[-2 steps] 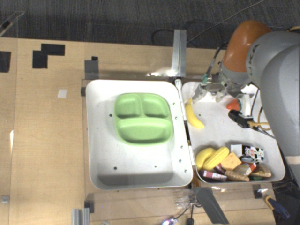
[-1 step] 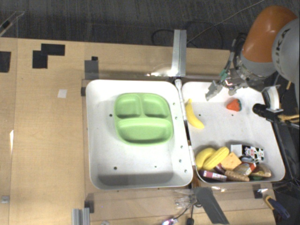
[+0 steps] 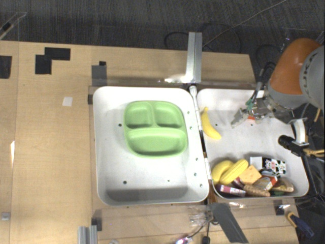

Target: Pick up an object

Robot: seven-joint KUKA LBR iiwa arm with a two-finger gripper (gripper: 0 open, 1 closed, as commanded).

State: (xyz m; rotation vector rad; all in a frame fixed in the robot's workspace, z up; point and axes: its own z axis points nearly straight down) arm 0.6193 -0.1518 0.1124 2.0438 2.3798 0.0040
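Observation:
My gripper [image 3: 238,119] hangs over the back half of the right bin [image 3: 228,98], low above its bare white floor, on the grey arm with the orange band [image 3: 294,67]. A small yellow banana [image 3: 209,126] lies to its left, close to the bin's left wall and apart from the gripper. Along the front of this bin is a heap: two yellow fruit shapes [image 3: 229,171], a tan wedge [image 3: 250,175], a black-and-white box [image 3: 274,165], a purple tube [image 3: 231,189] and brown pieces [image 3: 260,187].
The left bin [image 3: 109,151] holds a green divided plate [image 3: 154,127] towards its back. A metal post [image 3: 194,57] stands behind the wall shared by the two bins. Wooden benchtop [image 3: 45,136] stretches to the left.

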